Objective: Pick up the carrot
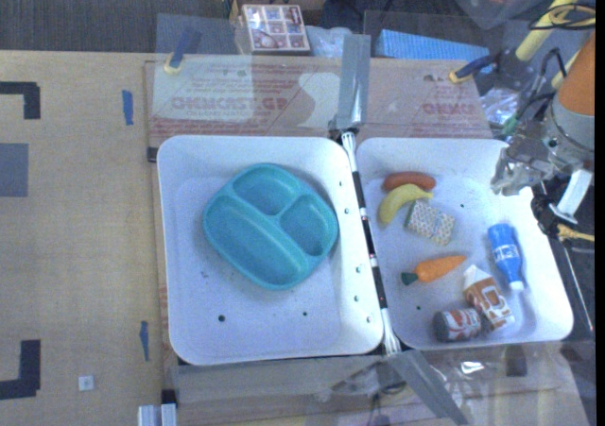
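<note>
Just one carrot (pixel 438 269), two bins (pixel 180 254).

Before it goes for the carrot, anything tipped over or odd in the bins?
Nothing stands out. The carrot lies flat in the right bin, apart from its neighbours. The blue bottle and can lie on their sides, nothing spilled.

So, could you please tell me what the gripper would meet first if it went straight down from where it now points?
Probably the bare floor of the right white bin near its upper right corner; the gripper hangs there, though depth is unclear.
</note>
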You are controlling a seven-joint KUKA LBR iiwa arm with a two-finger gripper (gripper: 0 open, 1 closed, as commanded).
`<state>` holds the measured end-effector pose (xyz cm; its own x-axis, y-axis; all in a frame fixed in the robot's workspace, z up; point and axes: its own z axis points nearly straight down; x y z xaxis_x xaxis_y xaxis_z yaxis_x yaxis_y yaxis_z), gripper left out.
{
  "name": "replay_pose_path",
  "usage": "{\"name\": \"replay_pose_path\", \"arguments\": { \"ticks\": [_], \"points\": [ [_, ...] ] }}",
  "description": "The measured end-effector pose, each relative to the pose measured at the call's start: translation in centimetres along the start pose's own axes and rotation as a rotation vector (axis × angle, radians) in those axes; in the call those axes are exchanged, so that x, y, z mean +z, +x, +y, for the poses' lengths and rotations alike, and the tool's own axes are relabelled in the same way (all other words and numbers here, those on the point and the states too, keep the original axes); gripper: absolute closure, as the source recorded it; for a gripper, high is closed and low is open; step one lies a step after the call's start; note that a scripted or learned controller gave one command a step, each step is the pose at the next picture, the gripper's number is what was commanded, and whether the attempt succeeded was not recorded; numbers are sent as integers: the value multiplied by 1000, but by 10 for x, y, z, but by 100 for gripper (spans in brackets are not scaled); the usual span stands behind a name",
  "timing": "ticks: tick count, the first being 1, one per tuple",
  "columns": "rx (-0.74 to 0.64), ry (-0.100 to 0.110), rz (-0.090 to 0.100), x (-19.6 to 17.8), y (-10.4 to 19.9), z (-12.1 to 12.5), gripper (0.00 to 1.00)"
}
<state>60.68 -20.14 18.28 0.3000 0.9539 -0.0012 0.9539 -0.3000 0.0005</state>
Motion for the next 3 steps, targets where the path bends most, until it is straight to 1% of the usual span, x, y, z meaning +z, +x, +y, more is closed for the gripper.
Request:
{"name": "replay_pose_path", "arguments": {
  "ticks": [1, 2, 3],
  "points": [
    [44, -1, 0, 17, 52, 47, 100],
    [45, -1, 0, 17, 52, 47, 0],
    [-151, 2, 1, 6, 45, -11, 0]
  ]
}}
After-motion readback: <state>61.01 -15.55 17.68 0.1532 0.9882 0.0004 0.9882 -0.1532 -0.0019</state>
